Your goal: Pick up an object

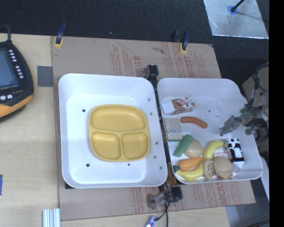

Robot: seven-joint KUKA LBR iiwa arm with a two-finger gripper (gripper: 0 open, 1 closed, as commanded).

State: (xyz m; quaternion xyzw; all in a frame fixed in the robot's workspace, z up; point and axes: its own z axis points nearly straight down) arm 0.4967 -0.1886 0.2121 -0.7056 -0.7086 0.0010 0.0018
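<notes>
At the right bin's [206, 86] far edge the tool [229, 125], its grip impossible to tell, seemingly approaches; next it must descend onto the sausage [194, 122].

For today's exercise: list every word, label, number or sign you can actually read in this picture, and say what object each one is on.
No text reads clearly enough to quote.
Cardboard sheet: rows of red printing, too blurred to read.
Small carton in the right bin: a brown and white printed face, lettering too small.
Handheld pendant: screen and buttons, no legible characters.
Patterned packet: print only, nothing readable.
</notes>
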